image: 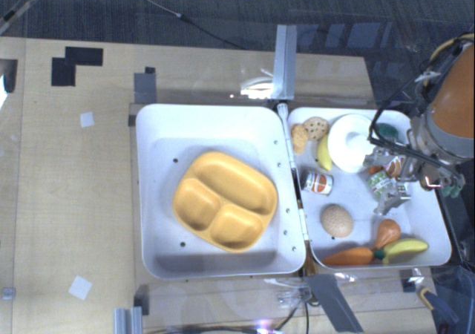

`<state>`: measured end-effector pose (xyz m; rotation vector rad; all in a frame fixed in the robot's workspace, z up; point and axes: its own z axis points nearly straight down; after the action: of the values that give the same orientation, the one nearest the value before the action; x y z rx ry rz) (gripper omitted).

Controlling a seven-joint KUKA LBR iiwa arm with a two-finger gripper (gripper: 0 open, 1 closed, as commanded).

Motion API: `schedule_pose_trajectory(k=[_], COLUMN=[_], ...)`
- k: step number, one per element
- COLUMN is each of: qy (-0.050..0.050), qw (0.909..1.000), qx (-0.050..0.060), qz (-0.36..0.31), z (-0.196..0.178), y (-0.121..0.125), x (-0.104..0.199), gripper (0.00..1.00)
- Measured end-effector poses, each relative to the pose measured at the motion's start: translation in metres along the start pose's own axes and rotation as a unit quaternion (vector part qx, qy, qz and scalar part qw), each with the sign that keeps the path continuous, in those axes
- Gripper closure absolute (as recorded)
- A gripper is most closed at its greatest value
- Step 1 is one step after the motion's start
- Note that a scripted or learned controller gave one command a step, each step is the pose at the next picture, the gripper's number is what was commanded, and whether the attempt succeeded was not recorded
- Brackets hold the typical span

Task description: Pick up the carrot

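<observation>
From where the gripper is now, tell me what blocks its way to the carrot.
Nothing visible blocks it. The gripper hangs over the right bin; the carrot lies along the near wall. A pear-shaped fruit sits just off that line.

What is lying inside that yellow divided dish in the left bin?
Nothing shows in the yellow dish; all three of its compartments look bare. The dish sits on the floor of the left bin, and the patch of floor beneath it is covered from view.

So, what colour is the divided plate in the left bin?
The divided plate is yellow, a mustard shade, seen clearly in the camera view.
</observation>
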<state>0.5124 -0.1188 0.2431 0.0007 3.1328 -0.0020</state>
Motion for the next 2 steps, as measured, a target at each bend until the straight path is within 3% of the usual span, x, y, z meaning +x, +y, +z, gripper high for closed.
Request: schedule_pose_trajectory(k=[1, 2], qy=[0.003, -0.003], qw=[0.9967, 0.9873], qx=[-0.001, -0.001], qz=[0.081, 0.159], z=[0.102, 0.153], y=[0.023, 0.019], x=[0.026, 0.022], gripper=[0.0, 0.0])
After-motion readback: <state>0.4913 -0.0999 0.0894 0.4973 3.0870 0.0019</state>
